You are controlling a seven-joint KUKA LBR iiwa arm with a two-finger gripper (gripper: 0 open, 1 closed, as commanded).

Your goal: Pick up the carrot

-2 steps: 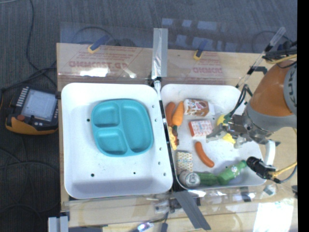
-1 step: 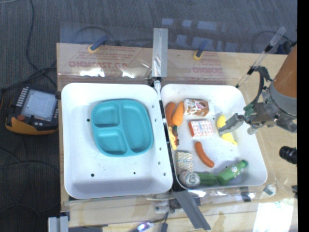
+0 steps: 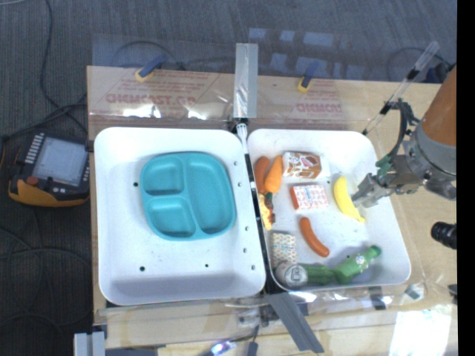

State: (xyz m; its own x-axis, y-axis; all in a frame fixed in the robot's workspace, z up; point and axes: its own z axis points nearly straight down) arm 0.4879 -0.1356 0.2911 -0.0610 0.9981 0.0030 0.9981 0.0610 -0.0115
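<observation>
The carrot (image 3: pixel 273 174) is orange and tapered. It lies at the left side of the right bin (image 3: pixel 349 143), leaning against a second orange piece (image 3: pixel 261 172) by the divider. My gripper (image 3: pixel 369 192) hangs over the bin's right side, just right of a yellow banana (image 3: pixel 342 196) and well away from the carrot. Nothing shows between its fingers.
The right bin also holds a printed snack box (image 3: pixel 302 165), a red-and-white packet (image 3: pixel 309 196), a sausage (image 3: pixel 314 236), a green bottle (image 3: pixel 341 268), a can (image 3: pixel 295 274) and a patterned pouch (image 3: pixel 283 245). The left bin (image 3: pixel 119 265) holds a teal divided plate (image 3: pixel 186 194).
</observation>
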